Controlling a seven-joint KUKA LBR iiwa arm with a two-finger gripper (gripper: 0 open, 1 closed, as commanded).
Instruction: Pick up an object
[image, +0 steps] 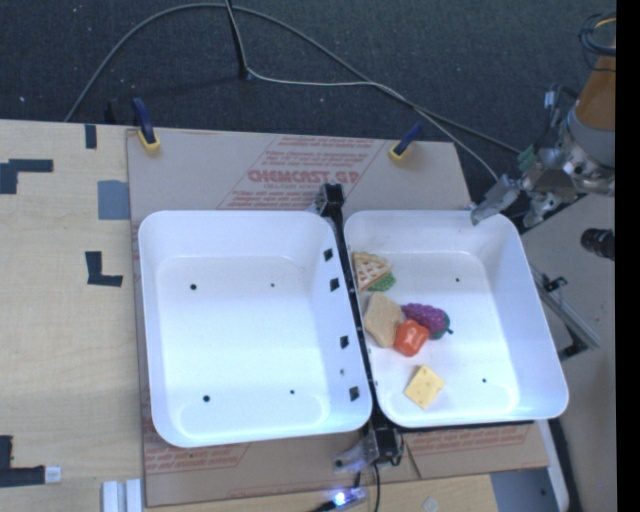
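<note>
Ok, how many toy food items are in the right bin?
5, clustered near the divider: waffle at top, bread slice below it, purple grapes and red pepper beside that, cheese wedge lowest. Smaller pieces could hide underneath.

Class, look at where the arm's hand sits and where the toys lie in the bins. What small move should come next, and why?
Probably swing the hand left and forward, over the right bin. It sits at that bin's far right corner, while the red pepper, purple grapes and yellow cheese block lie near the divider.
</note>
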